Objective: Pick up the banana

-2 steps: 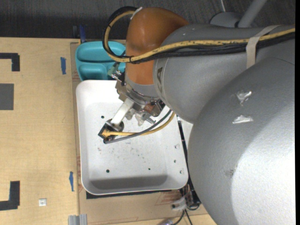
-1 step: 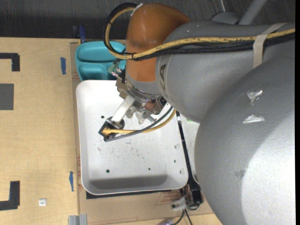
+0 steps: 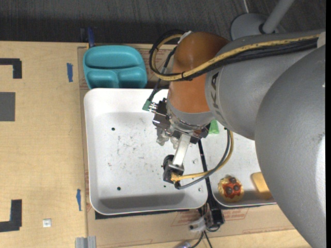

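Hovering over one bin, the gripper, open or closed I cannot tell, seems mid-approach; next it must cross to the banana in the other bin.

The left bin is smooth white plastic with a soft sheen, scuffed and flecked with dark marks. The teal tray looks like moulded plastic, smooth and slightly glossy. The bench is matt brown, like cardboard or fibreboard. The arm has a smooth grey satin shell; its orange band is glossy. The end effector shows bare metal.
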